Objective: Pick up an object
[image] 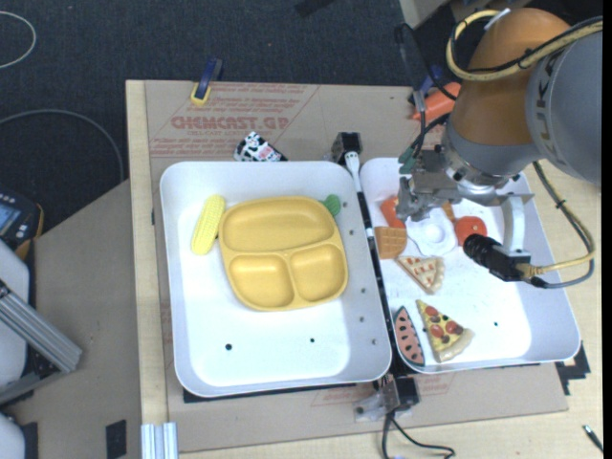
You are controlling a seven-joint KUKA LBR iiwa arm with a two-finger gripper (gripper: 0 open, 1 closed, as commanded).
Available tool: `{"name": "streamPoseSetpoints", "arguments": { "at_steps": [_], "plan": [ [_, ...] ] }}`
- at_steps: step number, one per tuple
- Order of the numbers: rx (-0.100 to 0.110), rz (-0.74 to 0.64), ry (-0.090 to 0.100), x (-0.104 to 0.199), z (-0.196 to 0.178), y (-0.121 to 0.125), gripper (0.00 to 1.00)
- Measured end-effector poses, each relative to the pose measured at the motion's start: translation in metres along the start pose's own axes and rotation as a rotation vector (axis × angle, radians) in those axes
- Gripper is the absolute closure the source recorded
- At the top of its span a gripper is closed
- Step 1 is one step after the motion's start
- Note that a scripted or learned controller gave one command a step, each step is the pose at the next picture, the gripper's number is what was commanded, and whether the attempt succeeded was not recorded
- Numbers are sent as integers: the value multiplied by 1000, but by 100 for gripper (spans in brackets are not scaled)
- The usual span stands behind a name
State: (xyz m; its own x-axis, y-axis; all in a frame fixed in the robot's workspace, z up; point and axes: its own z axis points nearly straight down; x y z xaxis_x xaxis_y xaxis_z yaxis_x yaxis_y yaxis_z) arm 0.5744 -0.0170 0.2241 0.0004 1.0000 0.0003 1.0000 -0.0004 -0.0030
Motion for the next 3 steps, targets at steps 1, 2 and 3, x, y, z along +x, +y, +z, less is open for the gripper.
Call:
{"name": "streamPoseSetpoints", "arguments": {
  "at_steps": [1,2,3],
  "plan": [
    [-4,1,-1,-15,-4,0,100],
    [-7,-2,-1,-16,-4,11,100],
    [1,0,0,-15,3,1,100]
  ]
}}
